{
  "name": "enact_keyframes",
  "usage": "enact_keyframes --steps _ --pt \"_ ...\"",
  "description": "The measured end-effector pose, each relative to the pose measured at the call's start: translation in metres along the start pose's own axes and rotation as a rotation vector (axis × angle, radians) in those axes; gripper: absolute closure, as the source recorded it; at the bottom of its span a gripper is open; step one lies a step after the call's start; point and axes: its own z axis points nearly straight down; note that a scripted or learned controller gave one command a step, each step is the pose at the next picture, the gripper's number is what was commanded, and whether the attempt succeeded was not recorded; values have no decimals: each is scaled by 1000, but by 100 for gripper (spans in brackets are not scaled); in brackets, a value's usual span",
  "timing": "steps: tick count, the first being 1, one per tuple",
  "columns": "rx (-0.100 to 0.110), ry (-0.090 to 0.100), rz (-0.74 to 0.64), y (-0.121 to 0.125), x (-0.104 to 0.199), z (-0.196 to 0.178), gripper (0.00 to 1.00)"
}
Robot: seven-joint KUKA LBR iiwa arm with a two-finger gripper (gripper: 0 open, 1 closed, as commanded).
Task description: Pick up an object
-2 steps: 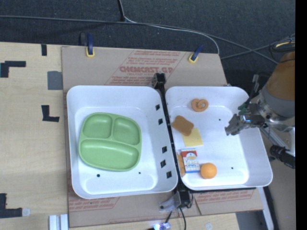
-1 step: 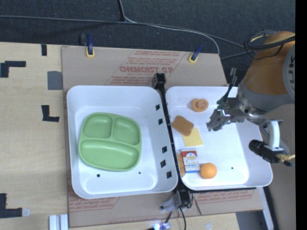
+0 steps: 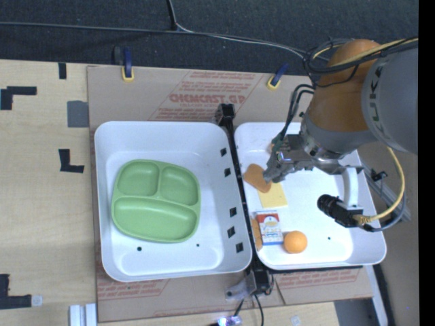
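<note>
Arm pose: the arm (image 3: 360, 100) is seen reaching in from the right, orange band above the wrist, body hanging over the upper half of the right bin (image 3: 353, 250); the gripper (image 3: 275, 174) is lowered toward the bin's left side, fingertips seen just at the right edge of the brown piece (image 3: 255, 176); whether anything is clamped cannot be told, and finger spacing cannot be told either, since the tips are small and dark against the wrist; a black cable fitting (image 3: 338, 209) is hung off the wrist, over the bin's middle right.

Left to right: the wooden bench (image 3: 41, 182) with black tape marks is seen at far left; a cardboard sheet (image 3: 197, 94) is laid under both bins, held by two yellow clamps (image 3: 127, 72) at its top edge; the left bin (image 3: 136, 138) is occupied by a green divided plate (image 3: 156, 200), lying flat at its centre-left; a black divider strip (image 3: 234, 182) is run between the two bins.

Right bin contents: the brown piece is placed near the left wall, touching or overlapping the yellow flat square (image 3: 274, 195) just below it; a small red-and-white box (image 3: 269, 227) is laid below that, near the left wall; an orange ball (image 3: 295, 242) is set just beside the box on its right, near the front wall; the objects are clustered, so the brown piece is crowded by the yellow square.
</note>
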Motion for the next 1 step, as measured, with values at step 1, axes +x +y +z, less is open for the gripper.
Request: enact_keyframes --steps 1 --pt "-1 0 -1 6 61 -4 100"
